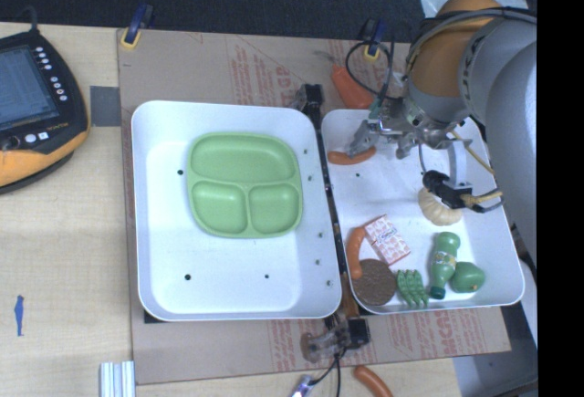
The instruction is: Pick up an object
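The hand (pixel 379 138) hangs over the right bin's (pixel 511 295) far left corner; I cannot tell how it is set. An orange carrot (pixel 345 157) lies just beside it. A bottle (pixel 443 264), card (pixel 388 240) and brown disc (pixel 374 283) crowd the near end. A green tray (pixel 245 182) fills the left bin (pixel 160 286). A tablet (pixel 32 108) rests on the table (pixel 55 295).

The arm (pixel 497 48) is a bulky rounded grey shell with a broad orange band (pixel 447 30) above the wrist. Below the band sits a grey metal wrist assembly carrying the gripper (pixel 388 132), a cluster of dull silver brackets. Thin black cables (pixel 453 181) loop out beside the band.
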Robot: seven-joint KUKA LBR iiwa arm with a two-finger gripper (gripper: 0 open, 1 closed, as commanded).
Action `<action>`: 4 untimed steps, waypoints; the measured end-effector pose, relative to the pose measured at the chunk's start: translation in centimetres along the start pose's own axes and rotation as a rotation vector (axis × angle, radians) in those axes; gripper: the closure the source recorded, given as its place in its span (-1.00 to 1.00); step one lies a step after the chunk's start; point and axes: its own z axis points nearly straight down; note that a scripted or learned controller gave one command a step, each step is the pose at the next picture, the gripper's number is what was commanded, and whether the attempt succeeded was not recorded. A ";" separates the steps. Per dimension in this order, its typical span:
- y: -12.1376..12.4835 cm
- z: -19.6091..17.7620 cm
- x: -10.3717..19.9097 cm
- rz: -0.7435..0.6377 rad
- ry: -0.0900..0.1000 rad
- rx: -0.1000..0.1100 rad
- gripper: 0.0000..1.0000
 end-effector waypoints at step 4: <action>-12.1 0.7 -0.9 -0.004 -0.001 0.003 1.00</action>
